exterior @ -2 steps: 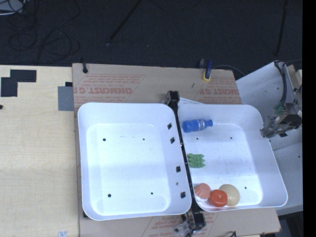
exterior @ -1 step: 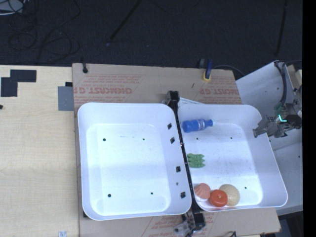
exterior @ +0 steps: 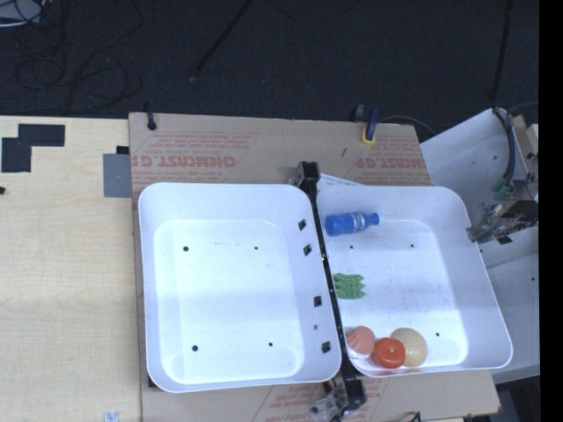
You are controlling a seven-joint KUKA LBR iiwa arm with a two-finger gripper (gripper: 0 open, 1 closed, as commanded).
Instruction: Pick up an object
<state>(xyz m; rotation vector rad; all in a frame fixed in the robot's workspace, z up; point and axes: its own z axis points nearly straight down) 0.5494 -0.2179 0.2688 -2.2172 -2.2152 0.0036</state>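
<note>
The gripper (exterior: 506, 218) is hanging out at three o'clock, beyond the right bin (exterior: 479, 275); its grip I cannot tell. Inside, a blue bottle (exterior: 352, 223) is lying at eleven o'clock, a green piece (exterior: 349, 286) sitting left of centre, three round items (exterior: 387, 347) clustering at six o'clock.

The pale wood-grain bench (exterior: 62, 280) carries a brown printed cardboard sheet (exterior: 229, 152) toward its right side. Two shallow white plastic bins, left (exterior: 163, 209) and right (exterior: 479, 306), sit side by side on that cardboard, their inner rims touching.
</note>
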